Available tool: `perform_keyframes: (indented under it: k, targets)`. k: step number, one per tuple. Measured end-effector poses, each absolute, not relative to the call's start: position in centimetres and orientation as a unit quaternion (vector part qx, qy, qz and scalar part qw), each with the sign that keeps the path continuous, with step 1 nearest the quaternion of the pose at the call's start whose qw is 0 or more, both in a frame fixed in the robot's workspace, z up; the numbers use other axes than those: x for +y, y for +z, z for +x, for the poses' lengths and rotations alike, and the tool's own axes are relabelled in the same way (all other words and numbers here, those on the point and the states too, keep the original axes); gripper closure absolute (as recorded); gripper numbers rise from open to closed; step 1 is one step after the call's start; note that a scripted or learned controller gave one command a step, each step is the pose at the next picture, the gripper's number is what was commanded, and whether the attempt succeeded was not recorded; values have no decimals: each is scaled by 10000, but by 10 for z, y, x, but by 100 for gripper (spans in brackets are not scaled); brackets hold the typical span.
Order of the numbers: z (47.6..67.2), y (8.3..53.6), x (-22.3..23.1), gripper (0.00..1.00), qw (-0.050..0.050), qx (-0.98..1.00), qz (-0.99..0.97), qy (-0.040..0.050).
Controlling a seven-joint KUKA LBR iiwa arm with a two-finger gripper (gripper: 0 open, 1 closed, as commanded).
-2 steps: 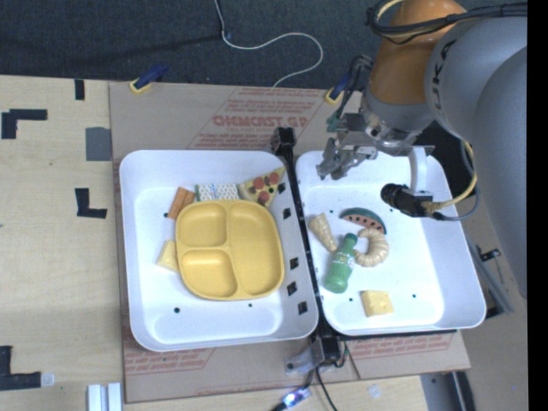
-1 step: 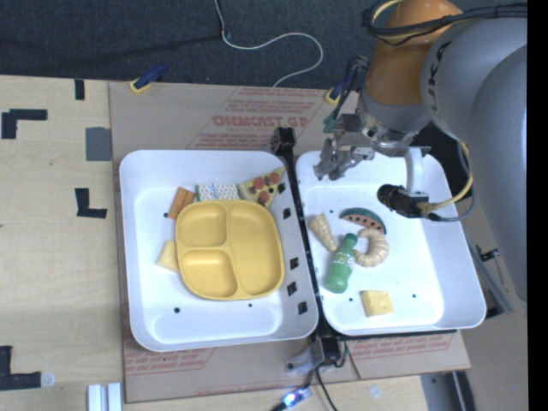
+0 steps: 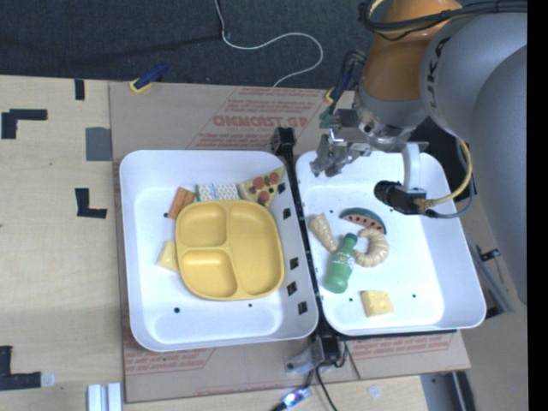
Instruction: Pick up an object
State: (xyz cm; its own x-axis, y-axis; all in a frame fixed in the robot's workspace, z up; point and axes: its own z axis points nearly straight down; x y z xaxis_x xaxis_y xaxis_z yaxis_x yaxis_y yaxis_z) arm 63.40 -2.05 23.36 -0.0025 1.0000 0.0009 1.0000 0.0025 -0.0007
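Observation:
My gripper (image 3: 327, 163) hangs over the far left corner of the right bin (image 3: 445, 302), with nothing visible between its fingers. Below it in that bin lie a green bottle (image 3: 340, 265), a watermelon slice (image 3: 365, 220), a tan ring-shaped pastry (image 3: 373, 248), a beige cone-shaped piece (image 3: 323, 230) and a yellow cheese cube (image 3: 377, 302). None of these touches the gripper.
The left bin (image 3: 145, 298) holds a yellow divided plate (image 3: 229, 249), with a pizza slice (image 3: 264, 186), an orange stick (image 3: 181, 202), a patterned piece (image 3: 216, 193) and a yellow wedge (image 3: 167, 254) around it. A black divider (image 3: 295, 229) runs between the bins. The arm's grey body fills the upper right.

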Motion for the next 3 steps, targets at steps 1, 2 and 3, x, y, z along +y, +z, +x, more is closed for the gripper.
perform_keyframes:
  k: [1,2,3]
  targets:
    - [642,232,-27,100,6,-7079,-7063,3]
    - [638,233,-19,100,10,-7081,-7062,5]
    - [634,214,-26,100,8,-7074,-7068,19]
